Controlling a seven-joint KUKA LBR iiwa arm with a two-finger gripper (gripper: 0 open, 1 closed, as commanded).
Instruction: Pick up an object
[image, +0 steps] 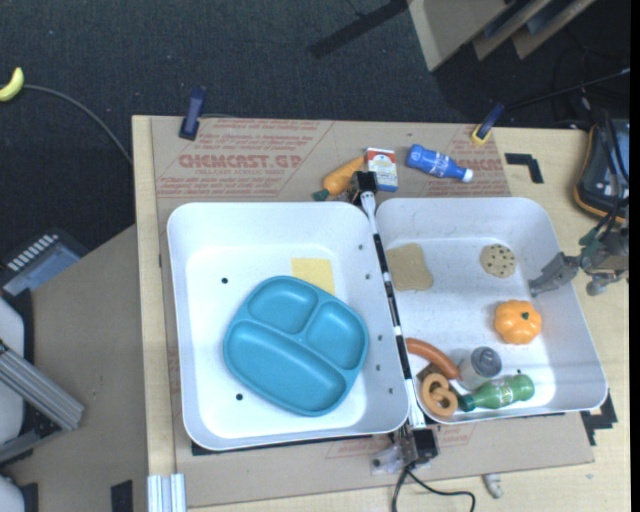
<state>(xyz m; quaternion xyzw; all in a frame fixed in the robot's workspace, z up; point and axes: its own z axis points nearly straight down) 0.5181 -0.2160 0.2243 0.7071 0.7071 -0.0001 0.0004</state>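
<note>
Approach step: your hand (578, 272) sits at frame right over the right bin's (560, 240) rim, its grip state impossible to tell, while the orange pumpkin (517, 322) lies lower left, requiring descent.

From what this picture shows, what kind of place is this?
Probably a robotics lab bench for grasping trials: two white bins side by side on a board, toy food such as a small orange pumpkin, and loose cables on dark carpet.
</note>
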